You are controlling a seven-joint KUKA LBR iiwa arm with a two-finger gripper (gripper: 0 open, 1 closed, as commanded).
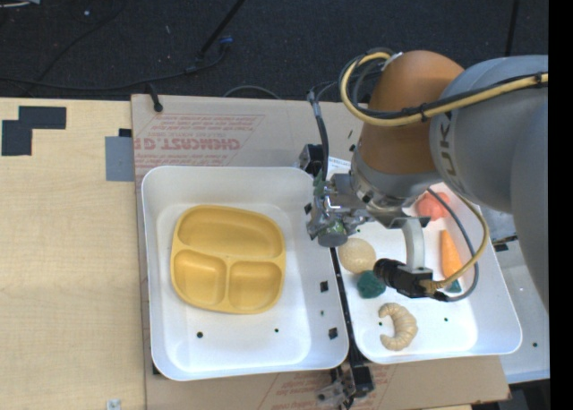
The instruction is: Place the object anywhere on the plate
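Half-hidden pink object [432,205] under arm [421,131]

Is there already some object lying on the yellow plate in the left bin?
No, the three compartments of the yellow plate show bare, while the croissant and the carrot lie in the right bin.

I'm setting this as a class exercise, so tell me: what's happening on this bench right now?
A grey robot arm reaches over the right bin, its pincer low near the bins' shared edge beside a cream round object. A croissant, carrot and small teal item also lie there. The yellow divided plate waits in the left bin.
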